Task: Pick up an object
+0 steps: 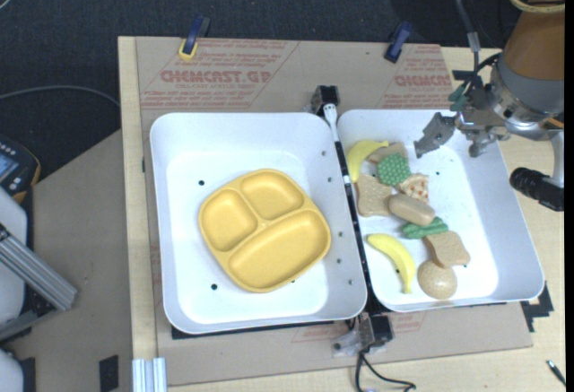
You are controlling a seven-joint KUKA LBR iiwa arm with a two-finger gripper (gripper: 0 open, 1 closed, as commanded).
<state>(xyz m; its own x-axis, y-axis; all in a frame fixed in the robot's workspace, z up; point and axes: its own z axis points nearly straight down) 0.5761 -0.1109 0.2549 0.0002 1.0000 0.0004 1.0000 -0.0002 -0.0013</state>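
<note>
The right white bin [502, 238] holds a heap of toy food. A yellow banana [359, 155] lies at the top left, beside a green knobbly piece [392, 169] and a tan bread slice [372, 197]. Below them are a beige sausage-like piece [411, 209], a green strip [423, 229], a second banana [397, 257], a tan block [447, 248] and a round beige ball [437, 280]. My gripper [456, 139] hangs over the bin's upper right part, just right of the heap. It is open, with nothing between its fingers.
The left white bin [179, 148] carries a yellow divided plate [263, 227] in its middle. A black clip [326, 99] sits at the top of the seam between the bins. Bare floor shows in the right bin's right half.
</note>
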